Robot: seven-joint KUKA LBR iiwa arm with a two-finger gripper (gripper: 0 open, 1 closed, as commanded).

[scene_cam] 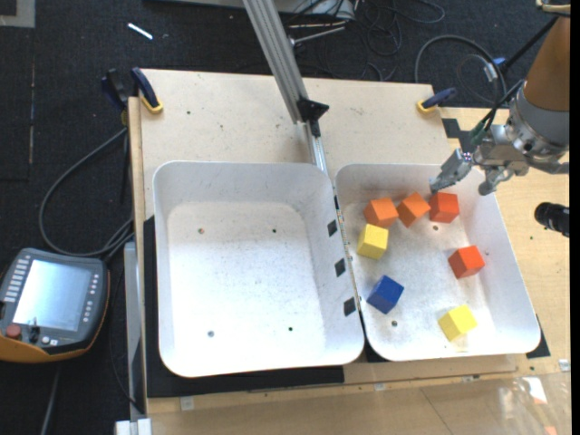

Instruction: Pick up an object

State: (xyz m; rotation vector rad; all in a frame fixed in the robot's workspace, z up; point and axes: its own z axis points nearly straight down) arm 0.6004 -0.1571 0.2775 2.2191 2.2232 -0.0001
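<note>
Red toy cube (444, 207) at twelve o'clock in shallow white right bin (518, 308), likely target | gripper (464, 183) at its one o'clock, jaws spread and empty, apparently to straddle it | grasp pending

The grey arm with an orange band (551, 84) runs off the right edge, so just its wrist end shows. The slanted aluminium rail (272, 43) is cut off at the top. The two-finger gripper (459, 187) hides the far right corner of the right-hand shallow white bin (518, 288).
</note>
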